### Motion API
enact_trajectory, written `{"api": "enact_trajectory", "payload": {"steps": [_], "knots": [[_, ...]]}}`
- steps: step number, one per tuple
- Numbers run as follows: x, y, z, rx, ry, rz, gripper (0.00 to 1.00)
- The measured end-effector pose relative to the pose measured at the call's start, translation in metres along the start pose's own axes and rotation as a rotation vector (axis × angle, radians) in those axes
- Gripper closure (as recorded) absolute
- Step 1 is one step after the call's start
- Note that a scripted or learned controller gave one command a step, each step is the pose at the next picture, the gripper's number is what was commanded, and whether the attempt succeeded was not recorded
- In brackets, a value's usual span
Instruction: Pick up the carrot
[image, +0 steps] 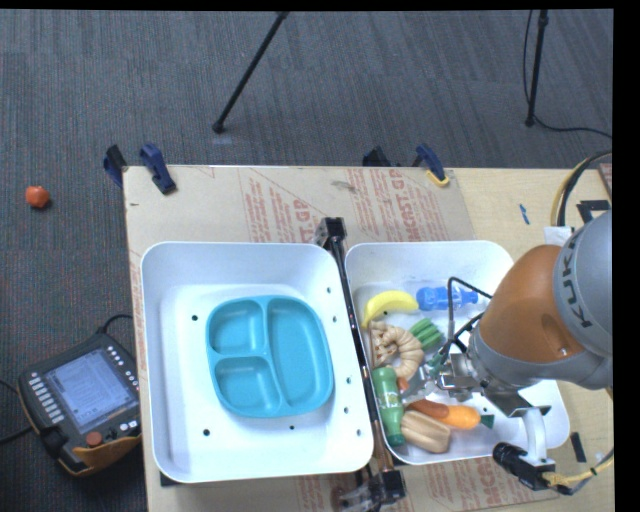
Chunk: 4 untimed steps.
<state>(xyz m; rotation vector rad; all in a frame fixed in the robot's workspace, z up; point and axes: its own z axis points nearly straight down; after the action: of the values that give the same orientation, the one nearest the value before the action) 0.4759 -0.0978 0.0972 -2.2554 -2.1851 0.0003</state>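
A grey robot arm with an orange band reaches in from the right over the right-hand bin (520, 255), one of two shallow white bins sitting side by side on a cardboard-covered counter (250, 200). Taking the right-hand bin as the landmark: the carrot (447, 412), orange with a small green tip, lies flat on the bin floor near its front edge. The end effector (447, 372) hangs low just behind the carrot, very near it. Whether it is clenched or released cannot be told, because the wrist and its cables cover it. Nothing can be seen gripped, and the carrot looks to be resting on the bin floor, so the pick seems not yet made: the approach looks nearly done, while the grasp and lift remain.

The bin is crowded. A tan bread roll (426, 432) touches the carrot on its front side. A green bottle (387, 403) lies toward the bin's left wall. Behind it sits a pale pretzel-like toy (397, 347), then a yellow banana (389, 304), with a blue bottle (438, 297) near the back wall. A green piece (427, 332) lies just beside the end effector. These close neighbours, especially the roll, could be nudged or grabbed by mistake.

Left of this bin, the other bin holds a blue divided plate (270, 356).
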Motion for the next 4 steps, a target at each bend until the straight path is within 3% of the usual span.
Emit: {"api": "enact_trajectory", "payload": {"steps": [1,2,3,4], "knots": [[-0.011,0.0,0.01,0.0,0.0,-0.552,0.0],[0.006,-0.001,0.009,0.0,-0.006,-0.579,0.0],[-0.003,0.0,-0.016,-0.002,-0.001,-0.769,0.0],[0.01,-0.001,-0.003,0.001,0.001,-1.161,0.0]]}}
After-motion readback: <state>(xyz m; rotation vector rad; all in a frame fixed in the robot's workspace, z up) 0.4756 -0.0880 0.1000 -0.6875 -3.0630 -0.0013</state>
